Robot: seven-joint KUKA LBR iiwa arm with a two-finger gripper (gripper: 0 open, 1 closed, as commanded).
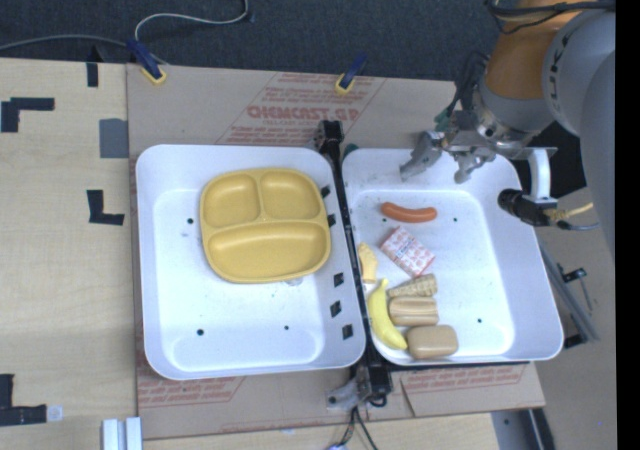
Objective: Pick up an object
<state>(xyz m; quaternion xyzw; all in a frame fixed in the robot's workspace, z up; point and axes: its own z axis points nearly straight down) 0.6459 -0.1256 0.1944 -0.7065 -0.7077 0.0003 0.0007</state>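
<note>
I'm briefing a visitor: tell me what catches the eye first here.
The yellow divided plate dominates the left bin. In the right bin, toy food clusters near the divider: a hot dog, a banana and a wrapped snack. The gripper hangs over that bin's far edge, fingers spread with nothing between them.

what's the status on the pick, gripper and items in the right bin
Gripper open, holding nothing, above right bin's far edge. Hot dog nearest, just below it, untouched. Nothing in the way.
</note>
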